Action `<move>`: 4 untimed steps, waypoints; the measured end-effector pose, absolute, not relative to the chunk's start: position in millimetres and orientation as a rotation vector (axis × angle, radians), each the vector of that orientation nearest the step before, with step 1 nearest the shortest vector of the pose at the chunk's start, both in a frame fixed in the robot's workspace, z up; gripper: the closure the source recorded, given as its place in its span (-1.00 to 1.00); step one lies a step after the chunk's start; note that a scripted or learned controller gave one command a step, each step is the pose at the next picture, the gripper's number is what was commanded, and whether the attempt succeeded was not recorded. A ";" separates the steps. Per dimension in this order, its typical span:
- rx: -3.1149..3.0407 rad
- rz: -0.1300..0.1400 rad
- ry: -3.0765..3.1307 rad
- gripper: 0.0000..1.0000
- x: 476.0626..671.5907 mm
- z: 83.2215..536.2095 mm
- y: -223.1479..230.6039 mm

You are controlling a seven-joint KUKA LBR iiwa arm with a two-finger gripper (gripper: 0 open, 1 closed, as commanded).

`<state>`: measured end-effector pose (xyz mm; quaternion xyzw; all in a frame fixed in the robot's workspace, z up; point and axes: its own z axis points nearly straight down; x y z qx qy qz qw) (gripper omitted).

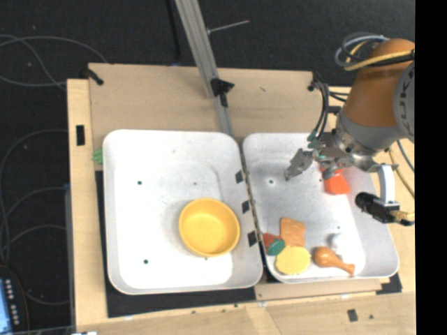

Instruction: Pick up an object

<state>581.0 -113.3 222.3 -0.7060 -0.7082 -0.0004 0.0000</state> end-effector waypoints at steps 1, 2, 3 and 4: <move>-2.220 -0.002 -2.224 -1.00 581.0 222.5 -113.4; -2.222 0.006 -2.220 -1.00 581.0 180.3 -116.1; -2.224 0.003 -2.217 -1.00 578.0 124.8 -108.5; -2.225 0.006 -2.218 -1.00 577.5 99.5 -110.3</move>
